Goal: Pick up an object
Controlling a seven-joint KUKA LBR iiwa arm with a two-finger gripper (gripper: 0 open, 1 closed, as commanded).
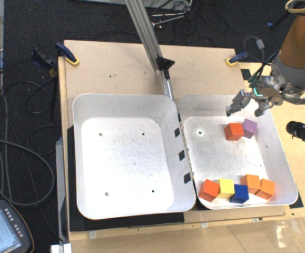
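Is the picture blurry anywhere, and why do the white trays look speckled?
In the camera view the blocks, like the purple block, look sharp, with small soft shadows beside them. The gripper and the arm above it look slightly smeared. The left tray and right tray show dark speckles on their floors, apparently marks rather than glare. Lighting is even, without bright hotspots.

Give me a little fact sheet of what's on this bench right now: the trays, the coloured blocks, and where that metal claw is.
bins: two white, side by side
left bin: bare white floor with dark specks
right bin: seven blocks
upper pair: orange block touching purple block
lower cluster: three orange, one yellow, one blue, along the near wall
gripper: open, above the upper pair, holding nothing
arm: enters from the right
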